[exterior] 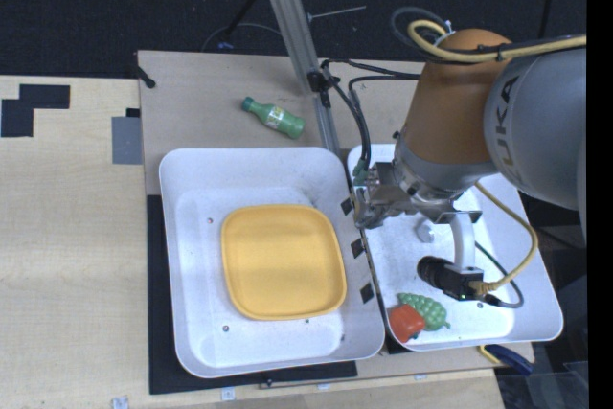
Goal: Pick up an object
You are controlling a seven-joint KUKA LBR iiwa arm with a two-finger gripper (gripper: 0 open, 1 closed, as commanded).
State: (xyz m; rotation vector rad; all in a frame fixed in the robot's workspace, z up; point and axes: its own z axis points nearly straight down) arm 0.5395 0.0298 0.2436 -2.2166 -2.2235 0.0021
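Observation:
A yellow plate (283,261) lies flat in the left white bin (192,196). In the right white bin (532,311), near its front left corner, lies a small toy with a red part and a knobbly green part (416,316). My gripper (367,206) hangs over the left side of the right bin, close to the wall between the two bins, well behind the red and green toy. The big grey and orange wrist above it hides most of its fingers.
A green bottle (274,117) lies on its side on the bench behind the left bin. A slanted aluminium bar (299,24) rises behind the bins, with cables running from its clamp. The arm covers much of the right bin.

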